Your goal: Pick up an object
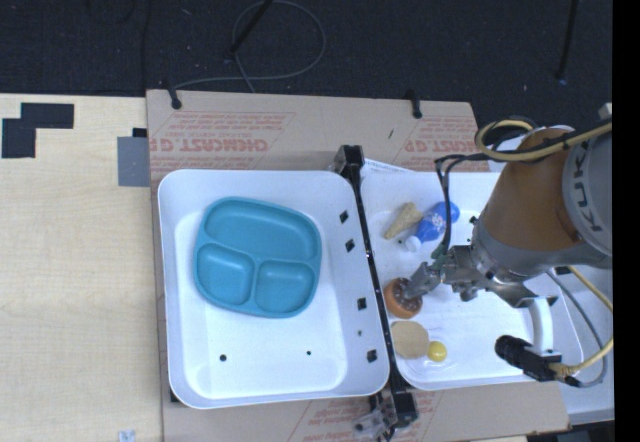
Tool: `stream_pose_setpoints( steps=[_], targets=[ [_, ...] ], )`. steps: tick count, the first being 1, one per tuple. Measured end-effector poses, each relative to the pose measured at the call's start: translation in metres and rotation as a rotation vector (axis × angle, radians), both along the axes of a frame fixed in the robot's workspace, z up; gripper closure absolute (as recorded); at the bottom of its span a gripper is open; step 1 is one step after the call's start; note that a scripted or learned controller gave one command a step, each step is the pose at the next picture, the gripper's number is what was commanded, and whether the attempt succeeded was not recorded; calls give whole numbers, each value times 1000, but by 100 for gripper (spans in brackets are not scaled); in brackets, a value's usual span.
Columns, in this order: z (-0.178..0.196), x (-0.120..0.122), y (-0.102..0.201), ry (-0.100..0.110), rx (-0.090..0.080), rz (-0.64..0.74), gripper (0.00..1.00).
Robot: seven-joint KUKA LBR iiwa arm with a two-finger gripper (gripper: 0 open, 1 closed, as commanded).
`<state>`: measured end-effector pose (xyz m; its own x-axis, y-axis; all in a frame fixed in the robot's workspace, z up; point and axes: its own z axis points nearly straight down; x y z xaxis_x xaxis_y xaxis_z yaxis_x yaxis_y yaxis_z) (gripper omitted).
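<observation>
Robotics lab: bench-mounted bins (180, 230), cables (280, 20).

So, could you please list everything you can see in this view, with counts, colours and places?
bins: two, white, side by side on the bench
divided plate: one, teal, in the left bin
cone-shaped piece: one, tan, upper right bin
blue and white item: one, beside the cone, too small to identify
round orange item: one, orange-brown, right bin near the divider, at the gripper
pale disc: one, cream, lower right bin
small ball: one, yellow, beside the disc
arm: one, grey and orange, over the right bin
gripper: one, dark, low by the orange item
</observation>
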<state>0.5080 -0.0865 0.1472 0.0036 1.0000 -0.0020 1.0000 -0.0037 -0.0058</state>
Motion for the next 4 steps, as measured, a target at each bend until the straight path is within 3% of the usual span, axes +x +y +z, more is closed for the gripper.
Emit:
stream_pose_setpoints(
  steps=[1,2,4],
  targets=[
    [-46,3,-11,-21,-16,-9,0],
    [-38,1,-6,-8,-3,-9,100],
    [65,0,-11,-7,2,4,100]
  ],
)
